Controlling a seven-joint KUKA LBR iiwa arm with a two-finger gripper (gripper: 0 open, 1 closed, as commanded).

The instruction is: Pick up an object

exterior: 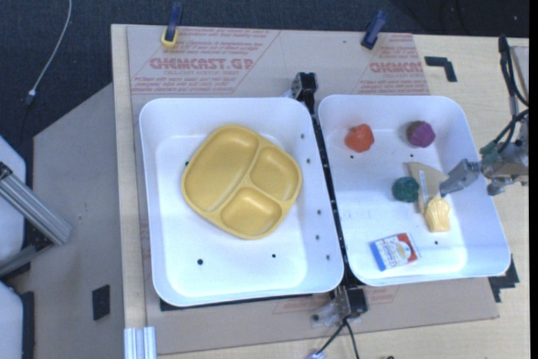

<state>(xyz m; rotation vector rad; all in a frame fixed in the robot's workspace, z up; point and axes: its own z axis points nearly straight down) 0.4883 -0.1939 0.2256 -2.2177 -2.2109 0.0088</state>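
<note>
Although the two-finger gripper (445,185) hangs in the right white bin (471,261) just above the pale yellow lump (437,215), its fingers' state cannot be made out.

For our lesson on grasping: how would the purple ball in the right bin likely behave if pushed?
The purple ball looks round, so it would probably roll. It sits near the right bin far wall, which might stop it. It appears small, likely light.

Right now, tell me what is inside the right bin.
The right bin holds an orange ball, a purple ball, a green object, a yellow object and a small red-and-blue packet. The gripper covers part of a tan piece beside the green object.
</note>
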